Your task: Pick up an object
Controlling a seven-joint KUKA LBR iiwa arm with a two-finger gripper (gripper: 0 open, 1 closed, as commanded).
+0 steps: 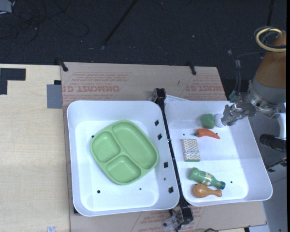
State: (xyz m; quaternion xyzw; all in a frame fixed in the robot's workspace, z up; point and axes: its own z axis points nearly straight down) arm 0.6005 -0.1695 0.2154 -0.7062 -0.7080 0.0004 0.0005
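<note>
The likeliest failure was a push instead of a grasp: the gripper point(227, 116) hung just beside the small round green object point(208, 120), which looked apt to roll away toward the slim orange-red chilli-shaped toy point(207, 134) if nudged. That ball sat near the back of the right-hand white bin point(253, 151), smooth and matte. Whether the gripper was closed, I could not tell
</note>
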